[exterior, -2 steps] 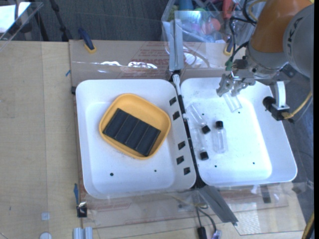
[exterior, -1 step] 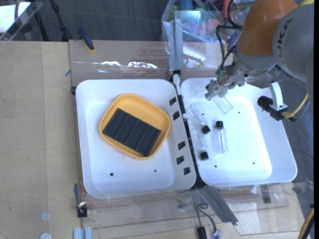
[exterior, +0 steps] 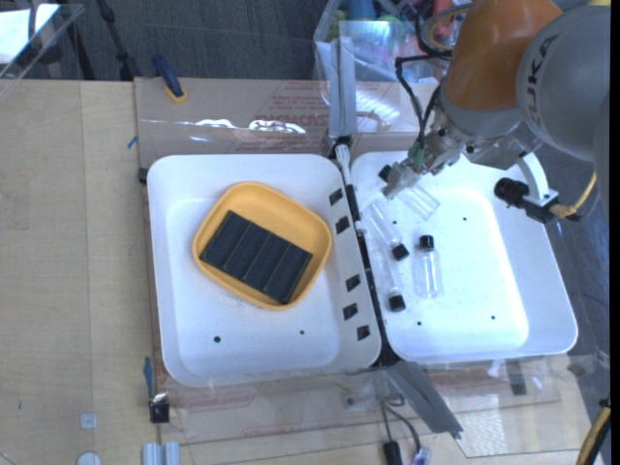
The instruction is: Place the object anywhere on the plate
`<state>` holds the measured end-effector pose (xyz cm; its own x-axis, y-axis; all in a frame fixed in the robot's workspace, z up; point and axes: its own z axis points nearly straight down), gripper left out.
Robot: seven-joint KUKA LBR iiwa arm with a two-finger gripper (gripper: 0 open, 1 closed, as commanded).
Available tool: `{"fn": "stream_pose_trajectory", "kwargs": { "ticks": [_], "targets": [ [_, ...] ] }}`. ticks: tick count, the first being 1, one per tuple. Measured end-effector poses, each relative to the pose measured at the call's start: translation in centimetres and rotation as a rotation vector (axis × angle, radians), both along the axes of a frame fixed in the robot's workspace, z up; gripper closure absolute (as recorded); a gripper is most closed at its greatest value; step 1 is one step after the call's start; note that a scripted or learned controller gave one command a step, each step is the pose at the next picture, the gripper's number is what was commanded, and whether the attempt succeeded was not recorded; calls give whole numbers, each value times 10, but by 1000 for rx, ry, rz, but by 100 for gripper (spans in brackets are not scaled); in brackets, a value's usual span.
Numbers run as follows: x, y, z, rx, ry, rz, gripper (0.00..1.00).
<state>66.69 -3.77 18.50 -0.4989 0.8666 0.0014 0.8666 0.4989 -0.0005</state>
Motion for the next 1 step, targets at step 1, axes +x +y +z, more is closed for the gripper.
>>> {"fn": "stream_pose_trajectory", "kwargs": {
  "ticks": [1],
  "targets": [
    [0,17,0,0,0,156,100]
  ]
}}
